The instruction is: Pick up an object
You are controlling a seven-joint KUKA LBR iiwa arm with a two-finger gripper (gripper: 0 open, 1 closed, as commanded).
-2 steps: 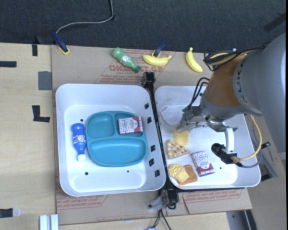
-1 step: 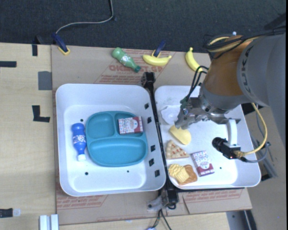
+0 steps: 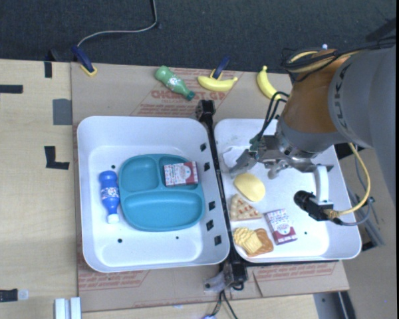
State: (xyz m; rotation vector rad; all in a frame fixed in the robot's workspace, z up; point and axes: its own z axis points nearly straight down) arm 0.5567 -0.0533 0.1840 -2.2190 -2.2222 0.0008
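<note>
1. I count two white bins: the left bin (image 3: 93, 178) and the right bin (image 3: 332, 234). They sit side by side with a dark bar between them.
2. In the left bin I see one teal plate (image 3: 156, 208) with three sections, one small red carton (image 3: 180, 174) lying on the plate's top right section, and one blue bottle (image 3: 108, 196) just beside the plate's left edge.
3. In the right bin I see four things: one smooth, round yellow lemon (image 3: 251, 187), one waffle (image 3: 243, 209) with a bumpy grid, one pile of tan crackers (image 3: 253, 240), and one flat red packet (image 3: 280, 226).
4. The gripper (image 3: 245, 159) hangs just above the lemon, near the bin's left wall. I cannot tell if its jaws are apart or closed.
5. On the cardboard behind the bins lie two yellow bananas (image 3: 217, 82) and one green bottle (image 3: 173, 83).
6. The right bin has bare floor near its right corner.
</note>
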